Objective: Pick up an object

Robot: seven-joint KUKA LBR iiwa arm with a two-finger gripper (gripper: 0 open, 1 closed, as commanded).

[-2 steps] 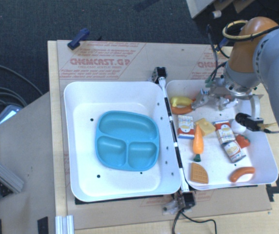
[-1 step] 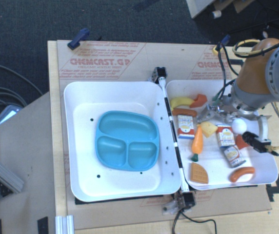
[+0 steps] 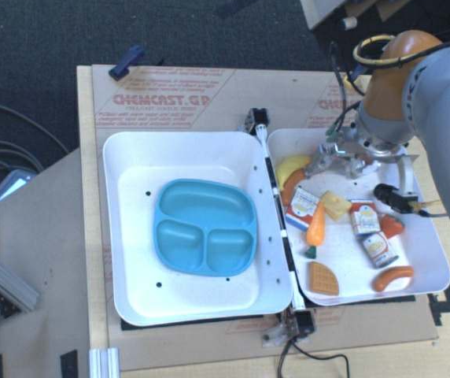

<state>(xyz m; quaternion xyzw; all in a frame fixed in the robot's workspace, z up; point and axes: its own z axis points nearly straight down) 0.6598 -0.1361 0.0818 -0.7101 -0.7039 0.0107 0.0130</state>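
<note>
The right bin [image 3: 437, 266] holds several toy foods. Among them are a yellow banana [image 3: 291, 168], an orange carrot [image 3: 316, 225], a small white carton [image 3: 304, 203] and a pale yellow cheese block [image 3: 336, 205]. There are also two small bottles [image 3: 376, 246], a sausage [image 3: 392, 277] and a brown wedge of bread [image 3: 323, 278]. My gripper [image 3: 343, 161] hangs low over the bin's far side, just right of the banana and behind the cheese. I see nothing held in it.
The left bin [image 3: 123, 274] carries a blue divided plate [image 3: 206, 227]. A black clamp [image 3: 257, 120] sits at the far end of the wall between the bins. My grey arm [image 3: 437, 93] covers the right bin's far right corner. A blue clip [image 3: 126, 62] lies on the cardboard behind.
</note>
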